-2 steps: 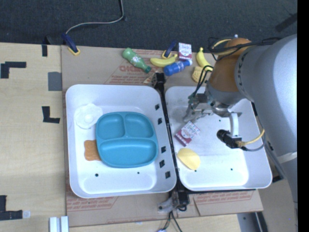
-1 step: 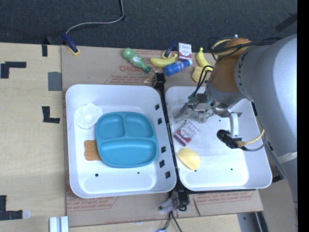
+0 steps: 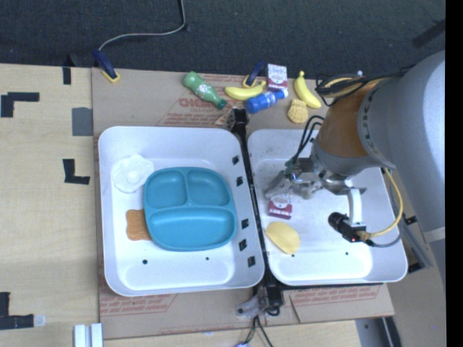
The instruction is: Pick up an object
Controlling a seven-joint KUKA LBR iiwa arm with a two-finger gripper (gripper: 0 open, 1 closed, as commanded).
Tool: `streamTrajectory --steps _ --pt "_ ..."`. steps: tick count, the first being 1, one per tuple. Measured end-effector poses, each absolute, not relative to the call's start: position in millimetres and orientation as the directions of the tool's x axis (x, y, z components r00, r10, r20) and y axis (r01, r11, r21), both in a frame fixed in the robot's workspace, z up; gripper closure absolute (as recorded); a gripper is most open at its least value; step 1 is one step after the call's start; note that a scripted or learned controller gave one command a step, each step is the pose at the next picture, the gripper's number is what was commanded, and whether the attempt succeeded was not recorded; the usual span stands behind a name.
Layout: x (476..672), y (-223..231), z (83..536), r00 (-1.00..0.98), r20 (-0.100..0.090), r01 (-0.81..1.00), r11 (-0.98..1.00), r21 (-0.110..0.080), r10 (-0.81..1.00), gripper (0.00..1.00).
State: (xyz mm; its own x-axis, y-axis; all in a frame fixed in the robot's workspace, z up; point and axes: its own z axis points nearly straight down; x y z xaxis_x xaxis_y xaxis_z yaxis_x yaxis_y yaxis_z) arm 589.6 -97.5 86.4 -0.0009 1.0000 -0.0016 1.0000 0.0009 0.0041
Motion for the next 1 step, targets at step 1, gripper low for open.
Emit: streamTrajectory --steps 1 --pt "589.6 -97.9 95.8 -0.001 -0.002 1.000 0.001 0.004 1.000 1.00"
